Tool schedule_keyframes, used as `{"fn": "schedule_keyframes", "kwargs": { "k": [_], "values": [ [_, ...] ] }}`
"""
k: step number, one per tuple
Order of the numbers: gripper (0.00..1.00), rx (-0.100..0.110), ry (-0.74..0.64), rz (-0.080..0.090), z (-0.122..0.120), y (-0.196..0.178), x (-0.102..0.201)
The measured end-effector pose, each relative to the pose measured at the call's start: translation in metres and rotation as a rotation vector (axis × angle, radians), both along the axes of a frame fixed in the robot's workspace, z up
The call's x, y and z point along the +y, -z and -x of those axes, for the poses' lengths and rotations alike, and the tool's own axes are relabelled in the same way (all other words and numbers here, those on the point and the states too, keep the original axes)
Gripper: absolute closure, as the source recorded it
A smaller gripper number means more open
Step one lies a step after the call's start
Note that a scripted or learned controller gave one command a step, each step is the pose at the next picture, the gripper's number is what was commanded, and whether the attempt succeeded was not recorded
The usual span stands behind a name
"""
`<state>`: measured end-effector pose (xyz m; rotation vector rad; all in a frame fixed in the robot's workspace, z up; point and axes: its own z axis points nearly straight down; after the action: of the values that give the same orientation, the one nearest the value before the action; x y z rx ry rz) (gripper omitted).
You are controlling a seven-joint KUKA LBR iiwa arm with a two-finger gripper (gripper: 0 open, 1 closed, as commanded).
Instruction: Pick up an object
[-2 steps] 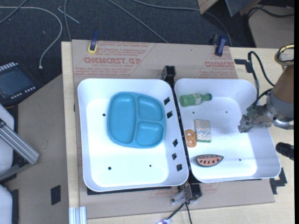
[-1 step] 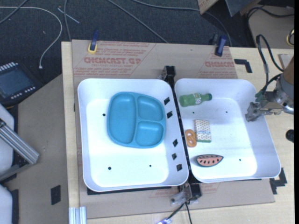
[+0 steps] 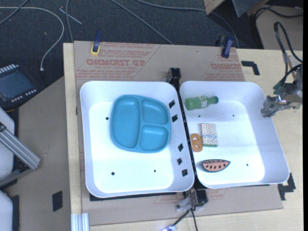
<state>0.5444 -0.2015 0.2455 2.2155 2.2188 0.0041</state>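
Gripper (image 3: 270,107) sits at three o'clock, over the right bin's (image 3: 269,148) outer rim, holding nothing; whether its claw is apart or together I cannot tell. Candidates lie along that bin's nine o'clock side: green bottle (image 3: 201,102) at eleven, patterned packet (image 3: 209,134) touching a pretzel (image 3: 196,142), watermelon slice (image 3: 215,165) at seven. Best choice is probably the bottle, well apart from its neighbours: descend centred, closing across its narrow width.

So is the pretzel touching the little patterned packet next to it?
Touching, it seems. In the camera view the pretzel sits tight against the left edge of the packet in the right bin, with no white gap between them.
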Motion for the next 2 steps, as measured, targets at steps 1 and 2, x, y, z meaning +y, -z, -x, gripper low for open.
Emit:
{"fn": "schedule_keyframes", "kwargs": {
  "k": [1,2],
  "values": [
    [1.00,0.007,-0.005,-0.006,-0.009,0.008,0.062],
    [1.00,0.007,-0.006,-0.006,-0.014,0.010,0.126]
  ]
}}
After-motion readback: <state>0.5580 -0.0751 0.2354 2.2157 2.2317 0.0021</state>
